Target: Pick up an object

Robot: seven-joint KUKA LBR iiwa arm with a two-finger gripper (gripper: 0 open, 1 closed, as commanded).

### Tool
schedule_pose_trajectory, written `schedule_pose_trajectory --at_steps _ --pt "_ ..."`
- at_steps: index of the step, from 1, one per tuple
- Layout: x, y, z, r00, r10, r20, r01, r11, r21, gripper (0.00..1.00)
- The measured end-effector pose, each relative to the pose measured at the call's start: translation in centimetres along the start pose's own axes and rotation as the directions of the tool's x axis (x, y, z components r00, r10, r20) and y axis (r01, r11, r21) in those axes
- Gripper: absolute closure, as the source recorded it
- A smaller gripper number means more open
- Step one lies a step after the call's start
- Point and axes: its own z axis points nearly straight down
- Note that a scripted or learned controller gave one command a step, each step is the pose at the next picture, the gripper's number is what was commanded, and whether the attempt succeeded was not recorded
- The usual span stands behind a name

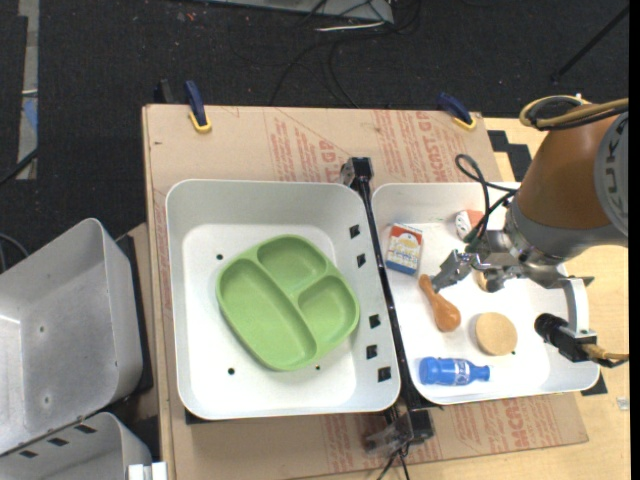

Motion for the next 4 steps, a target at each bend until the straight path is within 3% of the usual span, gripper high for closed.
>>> schedule_pose_trajectory --at_steps 1,2,4 --pt "0.2 0.8 5.9 1.000 -0.001 0.000 0.001 1.000 0.000 0.00" --pt "0.1 0.9 4.6 1.000 0.001 0.001 -0.001 1.000 -0.006 1.00" --pt "1.7 1.7 -7.4 1.000 -0.006 0.002 0.006 1.000 -0.013 1.00"
